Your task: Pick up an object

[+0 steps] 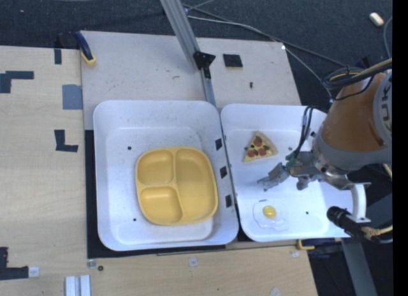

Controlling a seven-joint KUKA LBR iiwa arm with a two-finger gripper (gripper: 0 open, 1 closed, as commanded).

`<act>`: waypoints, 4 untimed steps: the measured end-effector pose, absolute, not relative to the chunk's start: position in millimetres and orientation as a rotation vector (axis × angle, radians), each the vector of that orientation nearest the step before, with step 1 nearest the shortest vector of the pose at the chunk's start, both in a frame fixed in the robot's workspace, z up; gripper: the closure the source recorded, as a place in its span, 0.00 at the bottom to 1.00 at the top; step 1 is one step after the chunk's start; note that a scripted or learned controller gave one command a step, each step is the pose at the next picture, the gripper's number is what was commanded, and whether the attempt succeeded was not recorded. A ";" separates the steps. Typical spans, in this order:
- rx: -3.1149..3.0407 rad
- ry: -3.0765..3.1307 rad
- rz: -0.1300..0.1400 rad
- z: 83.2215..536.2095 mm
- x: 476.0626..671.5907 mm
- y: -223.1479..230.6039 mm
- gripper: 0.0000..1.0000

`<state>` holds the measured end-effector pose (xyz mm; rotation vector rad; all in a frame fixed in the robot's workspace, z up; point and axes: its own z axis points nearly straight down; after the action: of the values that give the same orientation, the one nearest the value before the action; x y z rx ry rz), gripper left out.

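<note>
End effector (275, 180) over right white bin (237, 161), fingers apart, holding nothing; I see fried-egg toy (269, 214) just below, pizza-slice toy (259, 147) up-left.

Two bins lying side by side on the bench (146, 74), rims touching along the middle. Sitting in the left bin (108, 161): a three-compartment plate (176, 185), roughly central, toward the near side. Lying in the right bin (239, 119): a toy pizza slice (259, 147) toward the far left part, and a toy fried egg (269, 214) toward the near edge, well apart from the slice. Hanging between them and to their right, over the bin floor: the gripper (275, 178), possibly just above the surface, reaching in from the right.
</note>
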<state>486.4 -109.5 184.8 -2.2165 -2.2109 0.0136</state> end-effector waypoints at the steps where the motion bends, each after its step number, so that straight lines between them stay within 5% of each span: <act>1: -2.219 -2.220 0.003 189.7 489.3 -109.3 0.00; 3: -2.226 -2.223 0.001 84.6 485.0 -111.7 0.00; 4: -2.224 -2.222 -0.002 87.0 486.0 -112.5 0.00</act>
<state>486.0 -112.5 87.0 -2.2244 -2.2222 -0.0015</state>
